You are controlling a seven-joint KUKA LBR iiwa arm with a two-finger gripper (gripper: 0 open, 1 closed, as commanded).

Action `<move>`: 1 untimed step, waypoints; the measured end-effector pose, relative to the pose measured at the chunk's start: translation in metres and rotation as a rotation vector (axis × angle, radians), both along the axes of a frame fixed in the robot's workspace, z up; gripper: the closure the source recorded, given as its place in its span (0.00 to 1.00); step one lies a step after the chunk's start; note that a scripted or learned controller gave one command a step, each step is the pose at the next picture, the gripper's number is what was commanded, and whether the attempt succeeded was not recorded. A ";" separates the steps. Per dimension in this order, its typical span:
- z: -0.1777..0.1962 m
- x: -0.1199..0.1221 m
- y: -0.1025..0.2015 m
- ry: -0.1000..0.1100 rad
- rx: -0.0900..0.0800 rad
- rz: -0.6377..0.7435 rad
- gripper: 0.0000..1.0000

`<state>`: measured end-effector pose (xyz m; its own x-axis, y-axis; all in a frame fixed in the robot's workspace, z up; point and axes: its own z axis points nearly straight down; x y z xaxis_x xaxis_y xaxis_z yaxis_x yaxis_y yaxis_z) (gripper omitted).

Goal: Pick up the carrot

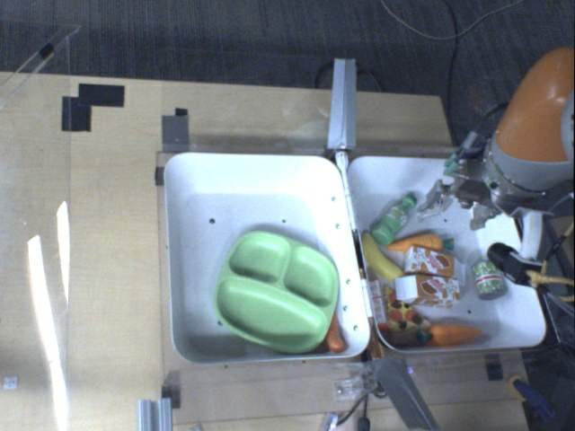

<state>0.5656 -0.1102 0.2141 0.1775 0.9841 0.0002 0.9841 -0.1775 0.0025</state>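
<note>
We find the slim orange plastic carrot [419, 241] lying flat in the right-hand shallow white bin [530, 329], just right of the green bottle [393, 219] and touching the top edge of the printed snack carton [429, 274]. It looks light, stiff and smooth, so we judge it may slip; taking it across the thick middle seems safest. Our pincer [458, 189] hangs up and to the right of the carrot, apart from it, and we cannot tell how it is set. The yellow banana [378, 258] lies just left of the carrot, leaving little room there; above the carrot the bin floor is bare. A second carrot-like orange piece [453, 334] lies well below it by the bin's near rim
</note>
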 end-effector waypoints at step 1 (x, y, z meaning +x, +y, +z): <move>-0.108 0.001 -0.037 -0.022 -0.001 0.081 0.00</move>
